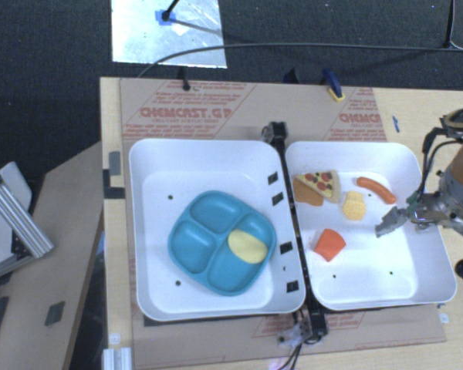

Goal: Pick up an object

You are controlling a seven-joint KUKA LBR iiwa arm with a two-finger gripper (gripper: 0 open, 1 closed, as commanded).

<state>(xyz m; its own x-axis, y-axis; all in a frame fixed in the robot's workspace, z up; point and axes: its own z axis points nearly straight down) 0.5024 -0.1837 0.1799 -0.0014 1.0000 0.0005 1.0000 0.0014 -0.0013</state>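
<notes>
Right bin (417,284) on the bench: gripper (389,224), grip state unclear, hovers just right of the corn cob (354,205), sausage (376,189) angling above.

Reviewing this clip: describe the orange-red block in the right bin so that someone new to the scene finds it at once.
Start at the right bin, the one the gripper reaches into. The orange-red block lies apart from the rest, nearer the bin's front, below the pizza slice and yellow corn piece. It alone is a plain, solid-coloured wedge; the sausage is long and thin.
</notes>
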